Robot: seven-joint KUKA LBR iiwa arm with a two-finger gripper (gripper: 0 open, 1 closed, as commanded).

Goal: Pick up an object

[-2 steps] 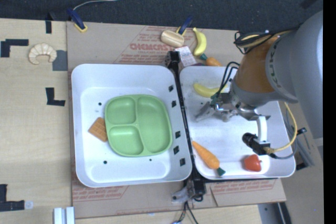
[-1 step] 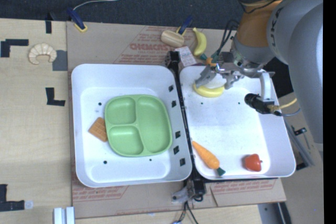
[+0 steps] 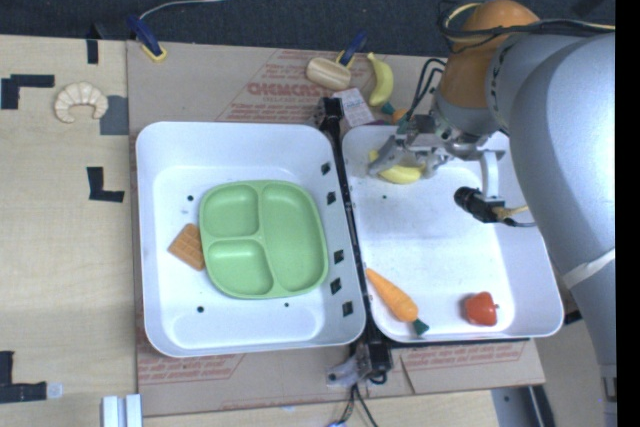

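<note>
My gripper [image 3: 398, 155] is low over the far left corner of the right bin [image 3: 450, 245]. A yellow banana-like piece [image 3: 402, 175] lies right under it, partly covered by the gripper's tip, and whether it is held is unclear. An orange carrot [image 3: 391, 295] with a green end lies near the bin's front left. A red tomato-like object [image 3: 481, 308] sits at the front right. The grey arm with its orange band [image 3: 480, 65] comes in from the right.
The left bin [image 3: 165, 175] holds a green divided plate [image 3: 265, 238] with a tan cracker [image 3: 188, 246] beside it. Behind the bins lie a bread roll [image 3: 327, 71], a yellow banana [image 3: 380, 80] and a small box [image 3: 352, 105]. A croissant [image 3: 82, 101] lies far left.
</note>
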